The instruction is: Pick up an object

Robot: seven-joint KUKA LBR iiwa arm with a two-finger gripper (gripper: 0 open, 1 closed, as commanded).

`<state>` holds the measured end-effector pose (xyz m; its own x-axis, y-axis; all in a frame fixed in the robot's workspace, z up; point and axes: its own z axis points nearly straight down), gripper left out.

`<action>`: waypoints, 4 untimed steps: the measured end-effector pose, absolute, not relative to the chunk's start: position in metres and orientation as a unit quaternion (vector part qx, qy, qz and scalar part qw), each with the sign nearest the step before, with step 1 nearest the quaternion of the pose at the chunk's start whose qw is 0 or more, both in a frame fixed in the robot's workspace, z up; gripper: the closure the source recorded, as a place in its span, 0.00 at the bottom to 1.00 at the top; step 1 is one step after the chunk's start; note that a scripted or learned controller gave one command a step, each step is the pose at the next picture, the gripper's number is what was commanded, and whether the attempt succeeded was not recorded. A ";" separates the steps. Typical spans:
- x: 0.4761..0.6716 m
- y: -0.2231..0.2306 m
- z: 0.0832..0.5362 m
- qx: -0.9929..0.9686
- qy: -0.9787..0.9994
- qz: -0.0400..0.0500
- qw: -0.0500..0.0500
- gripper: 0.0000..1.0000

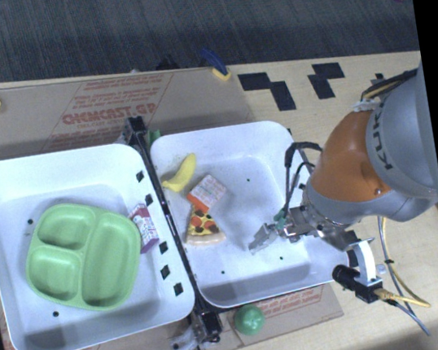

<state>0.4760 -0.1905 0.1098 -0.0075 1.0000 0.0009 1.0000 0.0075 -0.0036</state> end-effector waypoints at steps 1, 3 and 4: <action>0.550 -0.211 0.092 -0.705 -0.709 0.000 0.001 0.00; 0.631 -0.128 0.093 -0.705 -0.709 0.000 0.000 0.00; 0.631 -0.128 0.102 -0.703 -0.711 0.001 0.001 1.00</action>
<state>0.6312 -0.1276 0.1023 -0.0123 0.9999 0.0005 0.9999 0.0123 -0.0029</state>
